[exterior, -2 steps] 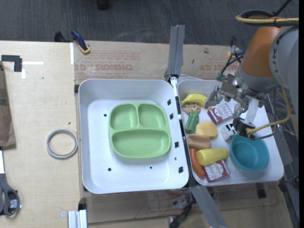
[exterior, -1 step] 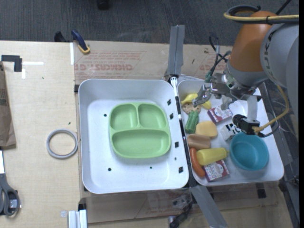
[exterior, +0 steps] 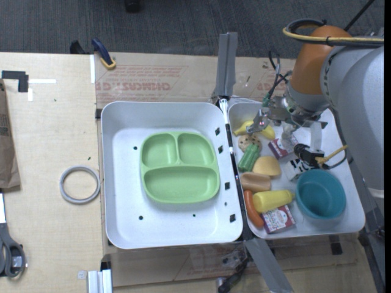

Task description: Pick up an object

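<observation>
On the bare wooden bench at far left lies a grey ring of tape (exterior: 80, 184), well apart from both bins and out of the arm's reach, so it reads as clutter, not a target. Next comes the left shallow white bin (exterior: 116, 182), which holds a pale green plastic plate with three compartments (exterior: 180, 166) lying flat near its middle; nothing sits on the plate.

The right shallow white bin (exterior: 342, 224) is where the pickable things are crowded together: a yellow banana-shaped toy (exterior: 244, 127) near the far left corner, a green pickle-shaped toy (exterior: 249, 157) beside it, a yellow plastic block (exterior: 272, 199) and an orange carrot-shaped toy (exterior: 254, 210) towards the near edge, and a teal plastic bowl (exterior: 321, 193) on the right.

The two-finger gripper (exterior: 264, 122) hangs low over the far end of that bin, just beside the banana toy, which looks the likeliest target. Whether its fingers are spread or closed cannot be told, and nothing is seen between them.
</observation>
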`<state>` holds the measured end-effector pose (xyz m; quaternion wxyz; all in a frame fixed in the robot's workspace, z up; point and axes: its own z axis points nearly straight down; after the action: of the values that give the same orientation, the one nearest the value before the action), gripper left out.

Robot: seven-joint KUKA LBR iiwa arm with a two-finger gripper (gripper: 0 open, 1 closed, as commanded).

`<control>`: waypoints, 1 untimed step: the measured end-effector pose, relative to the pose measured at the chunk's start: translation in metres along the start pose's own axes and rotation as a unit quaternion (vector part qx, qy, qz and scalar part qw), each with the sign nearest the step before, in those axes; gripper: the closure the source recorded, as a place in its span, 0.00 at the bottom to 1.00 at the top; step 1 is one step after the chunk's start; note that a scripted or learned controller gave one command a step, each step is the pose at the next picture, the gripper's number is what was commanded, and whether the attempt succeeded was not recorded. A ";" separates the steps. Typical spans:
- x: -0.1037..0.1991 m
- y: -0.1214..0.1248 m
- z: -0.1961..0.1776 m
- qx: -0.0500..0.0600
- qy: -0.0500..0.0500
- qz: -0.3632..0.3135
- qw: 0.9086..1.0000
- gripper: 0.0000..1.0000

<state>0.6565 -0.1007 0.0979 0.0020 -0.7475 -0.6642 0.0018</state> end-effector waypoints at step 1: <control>0.000 0.001 -0.009 -0.003 -0.002 -0.001 1.000 1.00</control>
<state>0.6578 -0.1014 0.1069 -0.0012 -0.7471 -0.6647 0.0012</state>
